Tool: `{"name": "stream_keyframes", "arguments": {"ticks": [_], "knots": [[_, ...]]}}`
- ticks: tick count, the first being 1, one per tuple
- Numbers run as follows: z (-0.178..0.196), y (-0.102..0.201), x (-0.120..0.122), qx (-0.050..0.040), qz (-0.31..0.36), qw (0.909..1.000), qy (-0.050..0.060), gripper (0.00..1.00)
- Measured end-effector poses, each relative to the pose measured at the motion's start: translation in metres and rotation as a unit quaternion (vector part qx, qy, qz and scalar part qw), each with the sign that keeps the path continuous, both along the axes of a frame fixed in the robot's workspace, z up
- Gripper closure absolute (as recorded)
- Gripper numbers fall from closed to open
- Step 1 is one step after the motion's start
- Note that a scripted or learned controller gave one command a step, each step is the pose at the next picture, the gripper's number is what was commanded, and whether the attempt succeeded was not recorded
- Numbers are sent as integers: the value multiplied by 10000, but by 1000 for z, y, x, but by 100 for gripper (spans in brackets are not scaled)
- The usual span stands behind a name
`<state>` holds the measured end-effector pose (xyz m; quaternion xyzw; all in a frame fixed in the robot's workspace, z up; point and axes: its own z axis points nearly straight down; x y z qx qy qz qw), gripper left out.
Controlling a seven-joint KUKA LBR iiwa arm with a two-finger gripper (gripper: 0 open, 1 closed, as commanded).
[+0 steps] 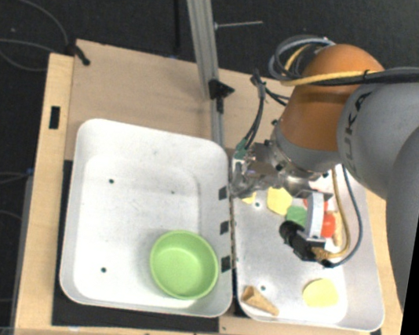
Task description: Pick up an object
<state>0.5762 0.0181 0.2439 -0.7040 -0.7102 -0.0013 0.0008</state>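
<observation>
Our tool [249, 179] sits low at the 10 o'clock corner of the right bin [352, 314], by the divider; we cannot tell how it is set. Just beside it lie a yellow piece [278, 200] and a green piece [297, 215]. We judge both light, stiff plastic, a bit slippery, best pinched across their narrow sides. The yellow disc [320, 293] at 5 o'clock lies flat and offers little edge. The green bowl [184, 264] in the left bin [116, 155] could be taken by its rim.
</observation>
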Motion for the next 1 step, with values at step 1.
{"name": "stream_keyframes", "arguments": {"ticks": [1], "knots": [[-10,56,-12,-11,-5,10000,9,100]]}}
